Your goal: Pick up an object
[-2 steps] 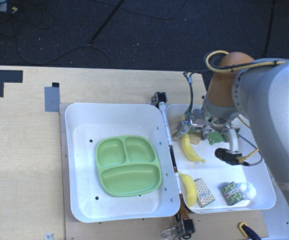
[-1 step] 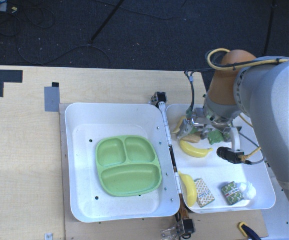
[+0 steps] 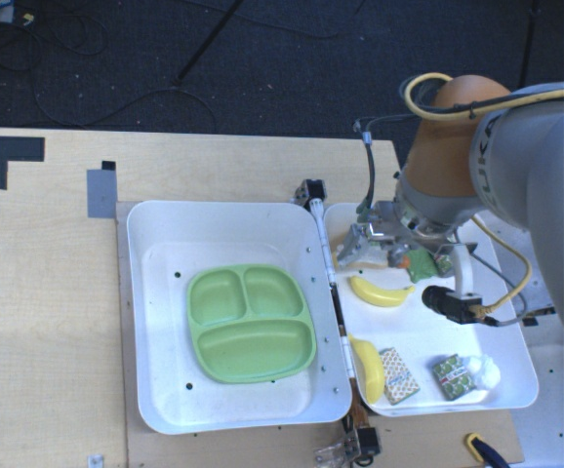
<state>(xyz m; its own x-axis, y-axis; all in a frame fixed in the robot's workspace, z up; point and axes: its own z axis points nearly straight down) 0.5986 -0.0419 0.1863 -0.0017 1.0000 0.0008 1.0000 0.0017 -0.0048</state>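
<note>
Two white bins are seen side by side on the bench. A green plate (image 3: 251, 322) is set in the left bin (image 3: 150, 261). In the right bin (image 3: 516, 383), the gripper (image 3: 375, 242) is lowered at the far left corner. A banana (image 3: 380, 292) lies just near it, not held. Whether the gripper is clenched cannot be told. Another banana (image 3: 367, 369), a patterned packet (image 3: 397, 374) and a green packet (image 3: 450, 376) lie at the near side

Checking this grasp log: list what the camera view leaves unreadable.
- The hand: its fingers sit under the wrist, so their state is unreadable.
- Green object in the right bin: partly hidden by the arm, identity unclear.
- Patterned packet: print too small.
- Yellow-handled tool: cut off by the bottom edge.
</note>
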